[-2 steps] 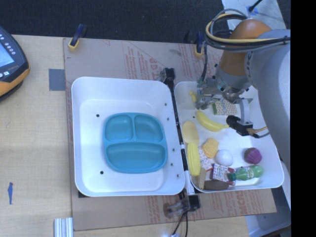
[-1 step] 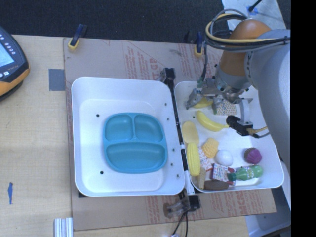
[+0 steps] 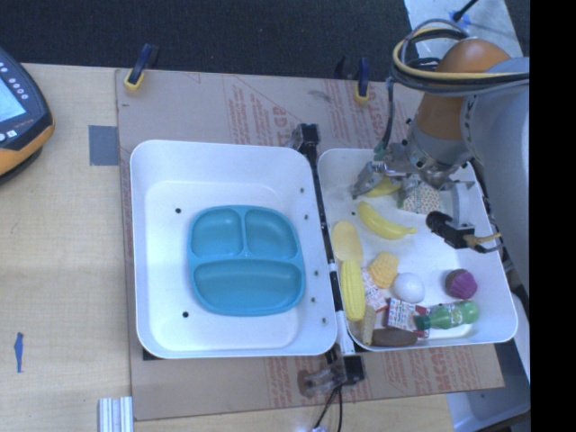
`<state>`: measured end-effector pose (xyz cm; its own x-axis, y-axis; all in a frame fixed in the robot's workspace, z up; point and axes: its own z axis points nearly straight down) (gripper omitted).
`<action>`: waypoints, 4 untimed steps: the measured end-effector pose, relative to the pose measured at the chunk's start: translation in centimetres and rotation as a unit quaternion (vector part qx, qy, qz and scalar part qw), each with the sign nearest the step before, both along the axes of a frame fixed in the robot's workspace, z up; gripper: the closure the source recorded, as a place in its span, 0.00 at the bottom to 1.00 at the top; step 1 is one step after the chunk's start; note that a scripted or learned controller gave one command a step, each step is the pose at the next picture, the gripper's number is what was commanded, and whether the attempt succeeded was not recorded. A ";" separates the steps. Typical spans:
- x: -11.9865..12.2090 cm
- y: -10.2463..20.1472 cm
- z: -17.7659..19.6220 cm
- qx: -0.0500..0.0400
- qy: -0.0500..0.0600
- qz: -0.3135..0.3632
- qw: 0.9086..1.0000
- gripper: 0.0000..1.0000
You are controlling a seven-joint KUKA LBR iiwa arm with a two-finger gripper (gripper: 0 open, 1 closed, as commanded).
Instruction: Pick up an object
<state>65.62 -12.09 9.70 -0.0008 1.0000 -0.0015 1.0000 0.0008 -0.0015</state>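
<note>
claw (image 3: 389, 180) upper right, finger state unclear | banana (image 3: 385, 220) just below: light, stiff, slick | grip mid-curve, across its width

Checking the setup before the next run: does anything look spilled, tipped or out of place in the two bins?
Nothing stands out. The blue three-compartment plastic plate lies flat in the left white bin. The toy foods, including a yellow banana, white egg and purple round piece, all sit inside the right white bin.
</note>
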 end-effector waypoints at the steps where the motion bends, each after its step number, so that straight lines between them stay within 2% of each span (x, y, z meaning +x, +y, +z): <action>1: -5.9 0.6 -0.6 0.001 0.004 0.001 1.000 0.00; 2: 0.1 -1.9 -0.5 0.000 0.002 0.002 1.000 0.00; 3: -5.6 1.5 -0.6 0.002 0.004 0.002 1.000 0.00; 4: -5.4 1.3 0.5 0.000 0.002 0.002 1.000 1.00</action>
<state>60.27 -10.83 10.25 -0.0045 1.0000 -0.0009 1.0000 0.0045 -0.0062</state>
